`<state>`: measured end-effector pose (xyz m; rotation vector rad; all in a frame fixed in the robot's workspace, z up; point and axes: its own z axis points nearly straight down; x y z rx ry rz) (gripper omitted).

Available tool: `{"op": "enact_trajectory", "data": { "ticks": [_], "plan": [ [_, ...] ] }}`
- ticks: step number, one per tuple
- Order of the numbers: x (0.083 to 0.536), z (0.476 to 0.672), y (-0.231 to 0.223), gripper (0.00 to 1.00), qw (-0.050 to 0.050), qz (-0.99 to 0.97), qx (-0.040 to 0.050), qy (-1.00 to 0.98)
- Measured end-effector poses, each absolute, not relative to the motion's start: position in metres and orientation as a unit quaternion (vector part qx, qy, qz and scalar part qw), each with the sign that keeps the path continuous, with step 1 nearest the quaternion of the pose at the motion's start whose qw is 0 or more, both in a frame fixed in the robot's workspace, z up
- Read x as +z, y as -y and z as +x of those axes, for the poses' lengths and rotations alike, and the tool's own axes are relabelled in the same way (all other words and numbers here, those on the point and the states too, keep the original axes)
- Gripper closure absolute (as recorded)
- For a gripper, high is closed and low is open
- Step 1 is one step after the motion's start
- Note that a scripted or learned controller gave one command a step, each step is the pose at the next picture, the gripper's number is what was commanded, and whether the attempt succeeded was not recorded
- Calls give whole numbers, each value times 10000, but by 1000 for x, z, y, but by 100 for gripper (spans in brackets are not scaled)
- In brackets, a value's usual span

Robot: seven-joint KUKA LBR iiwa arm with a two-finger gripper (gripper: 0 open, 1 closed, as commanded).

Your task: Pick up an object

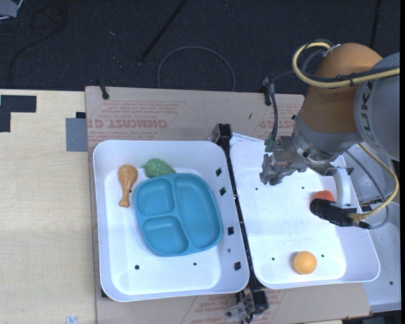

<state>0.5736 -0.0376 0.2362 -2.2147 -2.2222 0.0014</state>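
Note:
An orange ball (304, 262) lies near the front of the right bin (270, 248). A small red-orange object (322, 196) sits at that bin's right side, partly hidden by a black cable piece. My gripper (273, 175) hangs over the upper middle of the right bin, well back from the ball and left of the red-orange object. Nothing shows between its fingers. In the left bin (121, 262) a blue divided plate (176, 214) lies in the middle, with a tan toy drumstick (126, 183) to its left and a green leafy toy (158, 167) at its top edge.
A black divider (232, 208) runs between the two bins. The grey arm with its orange band (337, 93) fills the upper right. Cardboard lies under the bins, and a wooden bench top (34, 214) spreads to the left.

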Motion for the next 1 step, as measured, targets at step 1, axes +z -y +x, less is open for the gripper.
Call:
{"op": "enact_trajectory", "data": {
  "ticks": [1],
  "plan": [
    [224,557,-10,100,28,-7058,13,7084]
  ]
}}
